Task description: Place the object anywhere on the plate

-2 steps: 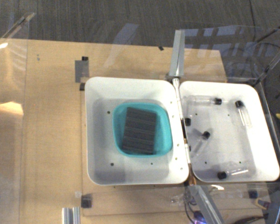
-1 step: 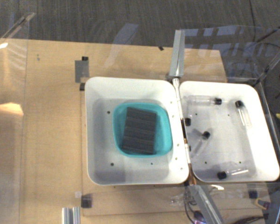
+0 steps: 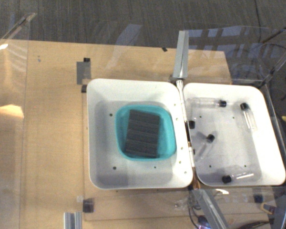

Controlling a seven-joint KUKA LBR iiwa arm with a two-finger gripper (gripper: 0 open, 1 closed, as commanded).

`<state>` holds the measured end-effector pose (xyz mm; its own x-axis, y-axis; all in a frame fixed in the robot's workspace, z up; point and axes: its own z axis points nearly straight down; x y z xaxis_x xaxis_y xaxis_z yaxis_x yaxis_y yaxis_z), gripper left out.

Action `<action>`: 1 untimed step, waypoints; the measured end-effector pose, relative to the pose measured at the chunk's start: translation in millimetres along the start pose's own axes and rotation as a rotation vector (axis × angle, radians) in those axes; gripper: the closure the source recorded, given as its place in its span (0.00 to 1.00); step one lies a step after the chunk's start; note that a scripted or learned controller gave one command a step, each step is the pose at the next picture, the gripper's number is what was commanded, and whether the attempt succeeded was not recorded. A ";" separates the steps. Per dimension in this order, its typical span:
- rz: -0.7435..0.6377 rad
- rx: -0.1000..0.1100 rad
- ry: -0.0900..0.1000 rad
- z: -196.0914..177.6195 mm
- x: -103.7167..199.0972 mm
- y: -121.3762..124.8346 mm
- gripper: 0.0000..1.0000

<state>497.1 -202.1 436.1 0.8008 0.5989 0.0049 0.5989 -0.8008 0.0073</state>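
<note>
As it lies, dark ribbed block

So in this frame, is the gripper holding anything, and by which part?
Nothing is seen held. The dark ridged rectangular block lies on the teal plate; four clear black-capped tubes lie loose in the right white bin.

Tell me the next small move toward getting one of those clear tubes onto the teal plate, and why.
Probably bring the arm over the right bin and lower onto the clear tube near its far wall. The tubes all lie in that bin, while the teal plate sits in the left bin with a dark ridged block on it.
</note>
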 end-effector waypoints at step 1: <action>0.128 -0.001 -0.001 0.4 -9.0 -1.5 0.00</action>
<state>489.0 -206.2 435.6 0.8706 0.4920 0.0049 0.4920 -0.8706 0.0076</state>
